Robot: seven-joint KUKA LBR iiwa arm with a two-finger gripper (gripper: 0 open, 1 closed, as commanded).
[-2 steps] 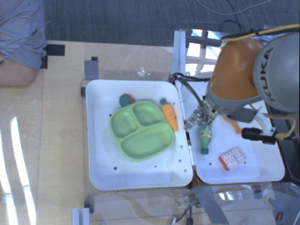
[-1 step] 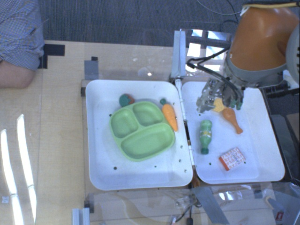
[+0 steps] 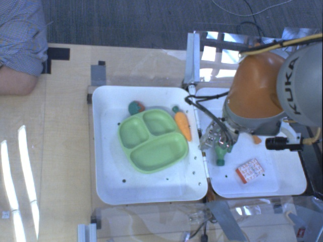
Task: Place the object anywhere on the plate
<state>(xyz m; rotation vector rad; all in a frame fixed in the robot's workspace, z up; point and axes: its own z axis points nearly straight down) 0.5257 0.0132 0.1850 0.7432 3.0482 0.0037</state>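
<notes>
two shallow white bins are seen side by side: the left bin (image 3: 106, 185) holds a glossy green sectioned plate (image 3: 153, 140) with a carrot (image 3: 182, 125) at its rim. in the right bin (image 3: 287, 185), the gripper (image 3: 218, 141) is lowered over a small green object (image 3: 220, 157), judged light, rigid, best pinched mid-body; grip cannot be told.

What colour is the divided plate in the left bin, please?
Light green; the plate shows clearly in the camera view.

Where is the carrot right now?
The carrot lies in the left bin, touching the right edge of the green plate, with the bin's right wall just beyond it.
</notes>
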